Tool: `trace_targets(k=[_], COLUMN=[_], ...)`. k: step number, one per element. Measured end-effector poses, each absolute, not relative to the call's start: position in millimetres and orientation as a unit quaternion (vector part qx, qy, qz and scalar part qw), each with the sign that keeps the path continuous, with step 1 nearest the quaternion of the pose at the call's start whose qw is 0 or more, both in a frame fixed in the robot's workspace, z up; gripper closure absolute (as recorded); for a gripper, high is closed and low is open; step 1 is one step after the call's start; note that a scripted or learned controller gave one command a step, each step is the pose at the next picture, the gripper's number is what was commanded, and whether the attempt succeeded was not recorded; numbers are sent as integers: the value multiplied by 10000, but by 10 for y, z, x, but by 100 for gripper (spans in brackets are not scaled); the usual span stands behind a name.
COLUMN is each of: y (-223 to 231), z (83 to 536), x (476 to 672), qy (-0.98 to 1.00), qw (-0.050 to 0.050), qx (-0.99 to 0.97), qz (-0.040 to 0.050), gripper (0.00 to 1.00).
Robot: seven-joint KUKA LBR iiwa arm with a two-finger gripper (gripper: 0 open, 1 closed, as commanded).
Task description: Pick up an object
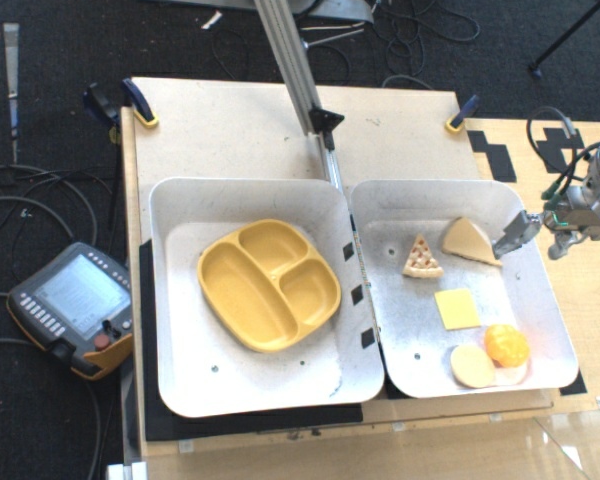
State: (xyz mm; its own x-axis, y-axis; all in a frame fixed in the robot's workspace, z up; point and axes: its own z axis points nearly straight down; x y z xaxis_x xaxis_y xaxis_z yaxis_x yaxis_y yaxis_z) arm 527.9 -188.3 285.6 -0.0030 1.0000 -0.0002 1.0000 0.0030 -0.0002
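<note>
Over the right white bin [540, 368] we are hovering the gripper [536, 234] at its far right edge, arm entering low from the right, wrist tilted inward. Jaws are sitting apart, clamping nothing. Likely target, the tan wedge-shaped toy piece [468, 240], is lying just beside one finger. Loose foods are scattered for picking: pizza slice [421, 258], yellow square [457, 309], orange fruit [506, 345]. Yellow divided plastic plate [269, 283] is filling the left bin [180, 368].
</note>
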Motion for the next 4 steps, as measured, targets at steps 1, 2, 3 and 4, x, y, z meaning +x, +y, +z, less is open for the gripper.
trace_targets(k=[1, 2, 3, 4], y=[-1882, -1846, -1846, -1898], z=[2856, 2219, 1573, 954], x=[5280, 5289, 5275, 5268], qy=[7077, 7071, 7069, 7067], qw=[1, -28, -31, -17], qx=[7065, 7071, 7073, 7075], qz=[0, -17, -18, -11], gripper=[0, 0, 0, 0])
